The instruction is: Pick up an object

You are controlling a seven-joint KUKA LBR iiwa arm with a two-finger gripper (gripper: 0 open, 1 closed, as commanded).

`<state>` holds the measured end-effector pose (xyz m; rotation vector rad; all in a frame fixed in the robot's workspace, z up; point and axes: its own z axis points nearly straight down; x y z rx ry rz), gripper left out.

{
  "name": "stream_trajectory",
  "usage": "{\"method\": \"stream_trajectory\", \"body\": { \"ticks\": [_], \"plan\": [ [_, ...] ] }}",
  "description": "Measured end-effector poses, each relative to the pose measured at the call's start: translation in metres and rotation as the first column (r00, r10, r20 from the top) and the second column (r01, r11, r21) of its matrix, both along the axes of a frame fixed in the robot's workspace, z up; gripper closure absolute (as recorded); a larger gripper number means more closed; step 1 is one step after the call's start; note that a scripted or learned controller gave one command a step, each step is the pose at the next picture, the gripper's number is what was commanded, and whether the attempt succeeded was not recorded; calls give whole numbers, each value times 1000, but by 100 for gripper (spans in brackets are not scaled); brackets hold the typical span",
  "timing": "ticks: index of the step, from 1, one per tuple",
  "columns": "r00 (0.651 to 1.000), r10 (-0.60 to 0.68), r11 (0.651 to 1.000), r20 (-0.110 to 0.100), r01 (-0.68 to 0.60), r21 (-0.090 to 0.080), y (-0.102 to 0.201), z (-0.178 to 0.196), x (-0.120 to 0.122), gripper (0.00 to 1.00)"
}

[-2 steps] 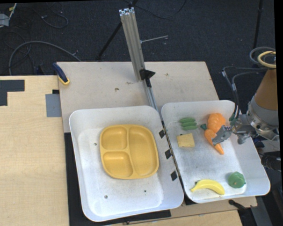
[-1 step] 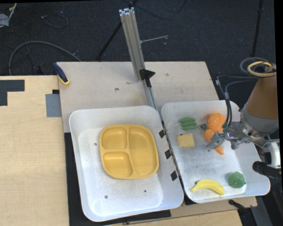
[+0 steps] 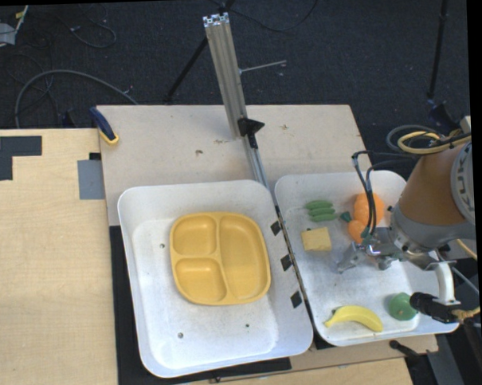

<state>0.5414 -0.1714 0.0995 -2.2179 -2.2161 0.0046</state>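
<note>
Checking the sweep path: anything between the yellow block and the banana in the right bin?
Camera view: bare white bin floor between the yellow block and the banana. The end effector sits just right of that line.

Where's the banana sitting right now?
The banana lies in the right bin, near its front edge, left of the green round object and below the end effector.

Robotics lab: bare plywood bench [image 3: 302, 133] on dark carpet, loose black cables [image 3: 53, 80] at far left, upright aluminium extrusion post [image 3: 226, 73] at the bench's far edge.
</note>
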Motion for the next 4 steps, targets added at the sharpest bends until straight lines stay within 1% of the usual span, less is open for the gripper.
{"method": "stream_trajectory", "body": {
  "ticks": [1,2,3,4],
  "plan": [
    [1000,-4,1000,0,4,0,-2,12,0,100],
    [1000,-4,1000,8,4,-2,1,63,-9,100],
    [1000,1,1000,9,-1,-4,-7,116,-2,100],
    [1000,2,1000,10,-2,-4,-8,169,-1,100]
  ]
}}
